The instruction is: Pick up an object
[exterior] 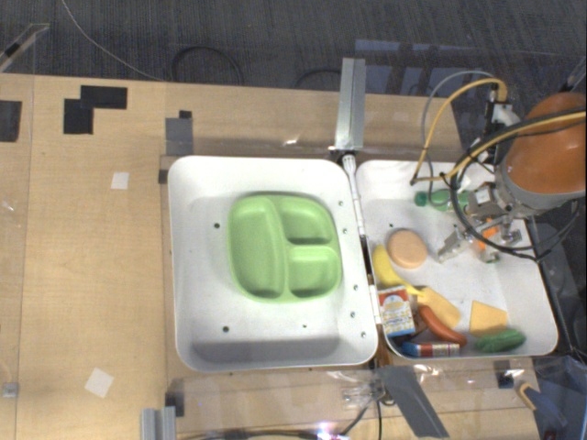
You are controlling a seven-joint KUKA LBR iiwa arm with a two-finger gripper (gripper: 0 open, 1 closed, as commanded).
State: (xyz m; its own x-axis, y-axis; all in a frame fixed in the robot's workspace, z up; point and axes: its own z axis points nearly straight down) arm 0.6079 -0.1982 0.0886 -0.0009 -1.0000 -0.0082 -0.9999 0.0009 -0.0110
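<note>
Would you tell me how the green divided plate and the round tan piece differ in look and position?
The green divided plate lies alone in the left bin; the round tan piece sits in the right bin among other items. The plate is far larger and has compartments; the tan piece is a plain disc. Both lie flat.

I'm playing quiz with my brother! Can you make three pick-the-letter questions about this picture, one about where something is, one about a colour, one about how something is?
1. Where is the green divided plastic tray?
A. left white bin
B. right white bin
C. on the wooden bench

2. What colour is the wedge-shaped block?
A. blue
B. yellow
C. pink

3. How is the robot's hand?
A. above the right white bin
B. inside the tray
C. off the bench

Answers: 1 A, it sits in the left white bin. 2 B, clearly yellow. 3 A, it hangs beside the round tan disc.
</note>
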